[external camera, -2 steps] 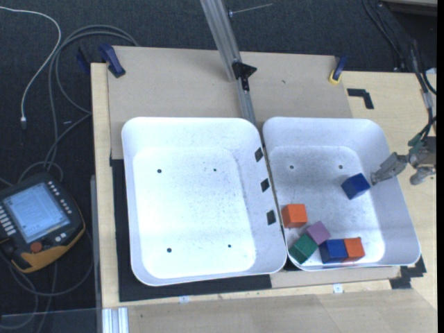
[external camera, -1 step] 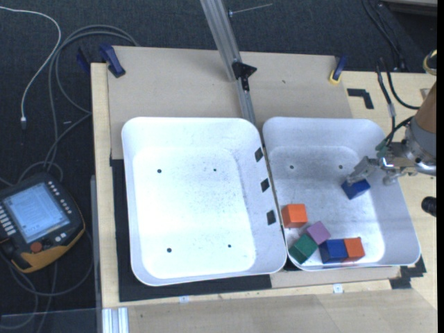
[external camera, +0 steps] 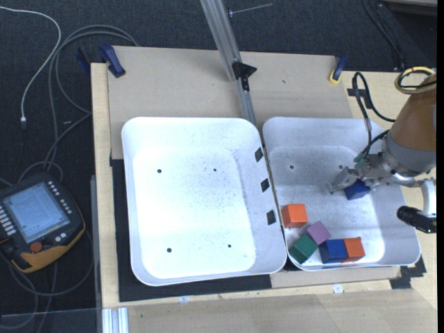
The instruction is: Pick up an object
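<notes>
- I am reaching my arm (external camera: 416,134) in from the right side, over the right bin (external camera: 305,134).
- My gripper (external camera: 355,184) is hanging low over the middle of that bin.
- My gripper is pinching a blue block (external camera: 356,191), and the block is sitting tight between my fingers.
- The blue block is showing just under my grey fingers, a bit above the pile of other blocks.
- An orange block (external camera: 295,215) is lying near the left wall of the right bin.
- A purple block (external camera: 318,232) is lying just below and to the right of that orange block.
- A green block (external camera: 303,248) is sitting in the near left corner of the bin, touching the purple block.
- A second blue block (external camera: 334,250) is sitting beside the green block, along the near wall.
- A small orange block (external camera: 354,248) is touching that second blue block on its right side.
- The left bin (external camera: 194,186) is sitting right beside the right bin, and the two bins are touching along the middle.
- A grey metal pole (external camera: 222,30) is slanting down from the top toward the gap between the bins.
- A hand-held screen (external camera: 35,217) with an orange edge is lying on the dark floor to the left of the bench (external camera: 180,82).
</notes>
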